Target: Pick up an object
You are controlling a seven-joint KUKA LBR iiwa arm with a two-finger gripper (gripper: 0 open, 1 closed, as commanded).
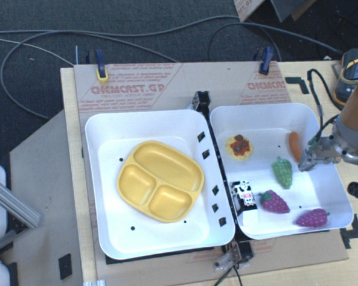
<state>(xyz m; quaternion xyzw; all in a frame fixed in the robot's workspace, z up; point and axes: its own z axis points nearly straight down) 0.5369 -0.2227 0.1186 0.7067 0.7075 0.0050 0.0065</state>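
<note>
The right bin [327,188] holds several small toys. A round yellow and red pizza piece [239,146] lies at its back left. An orange carrot-like piece [294,144] rests near the back right, with a green toy [283,171] just in front of it. Two purple grape bunches lie at the front, one in the middle [274,202] and one at the right [312,218]. A black and white cow figure [245,194] stands by the left wall. My gripper [306,161] hangs low at the bin's right side, close to the carrot-like piece and right of the green toy.
The left bin [103,186] carries a yellow divided plate [161,180]. A black divider with clips [212,167] runs between the bins. Cables trail across the dark floor behind the bench, and clamps [101,70] grip the board's far edge.
</note>
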